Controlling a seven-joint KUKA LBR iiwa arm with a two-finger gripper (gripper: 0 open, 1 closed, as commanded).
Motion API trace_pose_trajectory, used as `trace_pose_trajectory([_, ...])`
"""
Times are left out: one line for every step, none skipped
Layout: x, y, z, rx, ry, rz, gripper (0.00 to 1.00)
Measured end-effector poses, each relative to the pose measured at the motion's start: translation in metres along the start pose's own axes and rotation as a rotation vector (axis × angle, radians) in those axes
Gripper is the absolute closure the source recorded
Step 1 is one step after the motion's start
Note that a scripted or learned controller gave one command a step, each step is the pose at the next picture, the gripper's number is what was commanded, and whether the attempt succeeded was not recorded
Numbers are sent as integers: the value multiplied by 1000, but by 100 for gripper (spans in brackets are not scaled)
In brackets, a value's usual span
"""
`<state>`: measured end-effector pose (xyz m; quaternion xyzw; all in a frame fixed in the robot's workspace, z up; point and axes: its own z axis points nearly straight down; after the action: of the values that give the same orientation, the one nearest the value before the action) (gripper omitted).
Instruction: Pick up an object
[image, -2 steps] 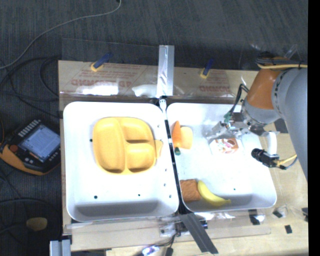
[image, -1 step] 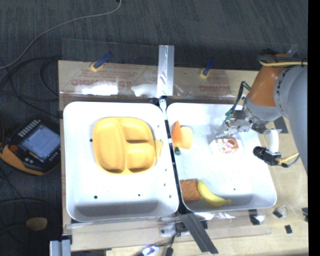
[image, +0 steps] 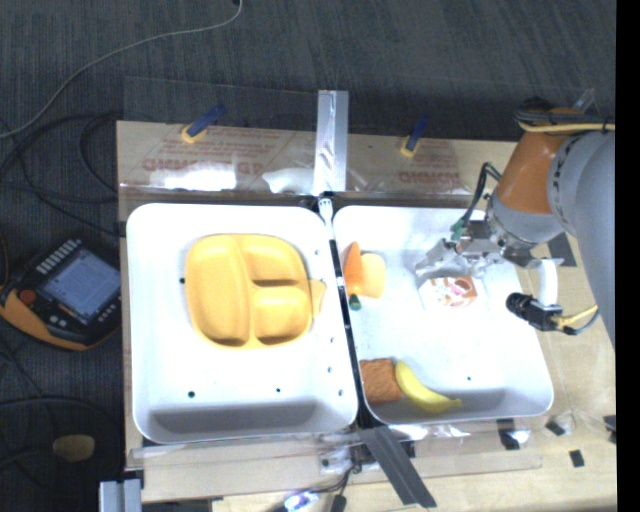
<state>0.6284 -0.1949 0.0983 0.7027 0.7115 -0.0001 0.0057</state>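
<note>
In the right bin (image: 500, 370), my gripper (image: 449, 268) hangs low over a small white and red object (image: 458, 293), just above its upper edge; the view does not show whether it touches it. An orange carrot (image: 351, 265) and a pale yellow piece (image: 372, 275) lie against the bin's left wall. At the front left a banana (image: 424, 391) rests beside a brown chunk (image: 379, 380).
The left bin (image: 160, 390) holds a yellow divided tray (image: 248, 288). The grey arm with its orange band (image: 530, 180) comes in from the right over the right bin's far corner. A black handheld device (image: 65, 290) lies on the floor to the left.
</note>
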Motion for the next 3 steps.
trace_pose_trajectory([5, -81, 6, 6, 8, -47, 0])
trace_pose_trajectory([58, -141, 7, -4, 3, 80, 0])
trace_pose_trajectory([45, -108, -80, 8, 10, -176, 0])
